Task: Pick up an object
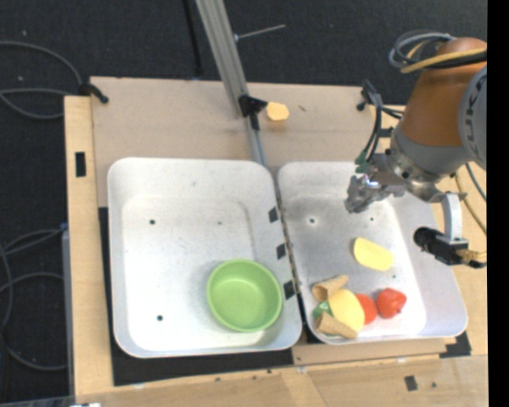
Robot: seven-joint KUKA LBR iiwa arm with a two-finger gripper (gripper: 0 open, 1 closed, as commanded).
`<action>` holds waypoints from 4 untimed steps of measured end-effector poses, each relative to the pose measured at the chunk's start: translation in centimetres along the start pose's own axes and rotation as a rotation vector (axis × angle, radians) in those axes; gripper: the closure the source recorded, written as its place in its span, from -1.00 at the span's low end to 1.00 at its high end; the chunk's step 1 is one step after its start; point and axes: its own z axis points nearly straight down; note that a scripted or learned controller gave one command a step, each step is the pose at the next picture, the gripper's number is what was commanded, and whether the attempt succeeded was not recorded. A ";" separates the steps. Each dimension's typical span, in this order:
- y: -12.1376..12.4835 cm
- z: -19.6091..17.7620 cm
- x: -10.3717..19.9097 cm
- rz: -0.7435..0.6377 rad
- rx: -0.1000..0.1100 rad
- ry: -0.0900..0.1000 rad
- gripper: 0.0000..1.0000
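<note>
Green bowl (pixel 244 294) in left bin (pixel 153 185), toy food (pixel 356 305) in right bin (pixel 433 312), claw (pixel 359 192) above, grip unclear.

Grey arm (pixel 433 155), orange band, looped grey cables, metallic tool (pixel 359 195)

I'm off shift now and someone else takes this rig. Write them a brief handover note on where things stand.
Tool: above the upper part of the right white bin, with nothing seen in it; finger state unclear.
Right bin: pale yellow flat piece mid-bin; red tomato-like toy, yellow lemon-like toy and two tan cones along the near edge.
Left white bin: round green plastic bowl.
Done: nothing picked up.
Left: choose an object, grasp, lift.
</note>
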 end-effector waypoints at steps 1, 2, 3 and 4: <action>0.2 -3.8 -0.1 -0.001 0.003 0.001 1.00; -0.7 -4.2 5.5 -0.004 0.007 0.002 1.00; -1.4 -2.6 11.0 -0.002 0.009 0.001 1.00; -2.8 -2.8 16.7 -0.005 0.009 0.003 1.00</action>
